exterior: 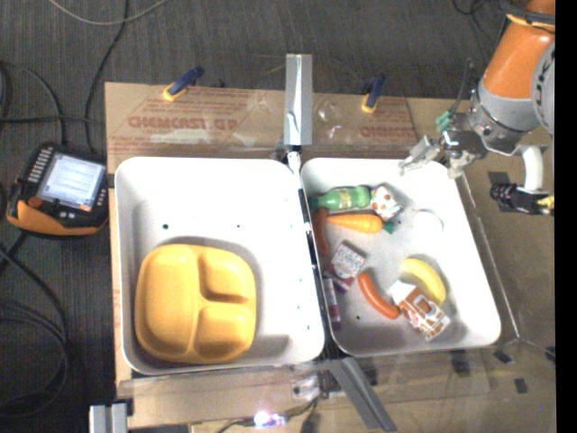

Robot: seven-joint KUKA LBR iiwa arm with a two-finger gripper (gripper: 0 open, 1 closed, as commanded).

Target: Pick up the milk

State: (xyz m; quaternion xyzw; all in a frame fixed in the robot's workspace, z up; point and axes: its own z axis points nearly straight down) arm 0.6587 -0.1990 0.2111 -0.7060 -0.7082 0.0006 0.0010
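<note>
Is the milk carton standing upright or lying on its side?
Lying on its side: the milk carton rests flat on the right bin floor, beside the banana.

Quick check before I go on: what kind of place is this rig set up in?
Probably a robotics lab bench: two white bins of toy food, such as a plastic banana, a teach pendant and loose cables on grey carpet.

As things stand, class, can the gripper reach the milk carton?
Probably yes: the gripper hovers by the bin's far rim and the milk carton lies uncovered nearby, though the carrot and green bottle crowd one side.
</note>
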